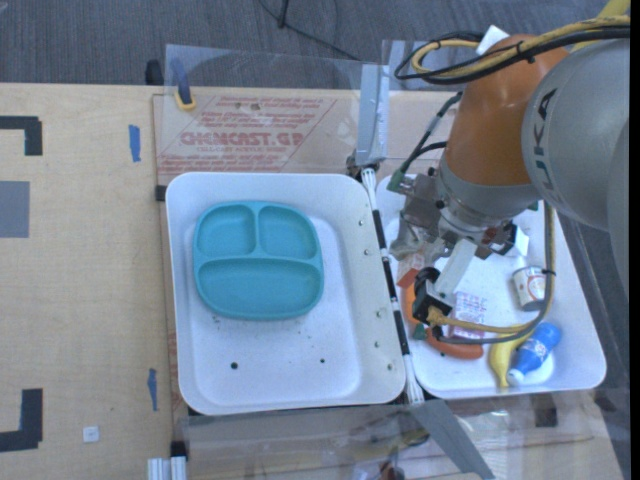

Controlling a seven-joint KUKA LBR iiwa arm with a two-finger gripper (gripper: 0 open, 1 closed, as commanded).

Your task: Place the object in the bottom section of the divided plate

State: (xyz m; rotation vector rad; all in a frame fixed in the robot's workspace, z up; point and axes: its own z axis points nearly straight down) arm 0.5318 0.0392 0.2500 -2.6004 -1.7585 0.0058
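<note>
The pale wooden tabletop (80, 298) carries two white bins side by side. Well to the left of the claw, the left bin (300, 360) holds the teal divided plate (258, 260), lying flat with its two small sections at the far side and its one wide bottom section toward the camera. The claw (428, 243) hangs over the left part of the right bin (585, 366), close to the wall between the bins. Whether it is open or closed, and whether it has hold of anything, cannot be told, since the wrist hides it. Just nearer the camera than the claw lies an orange object (455, 349). To its right are a yellow banana (499, 359) and, touching it, a blue bottle (532, 351). Right of the claw stands a small white cup (528, 286).
</note>
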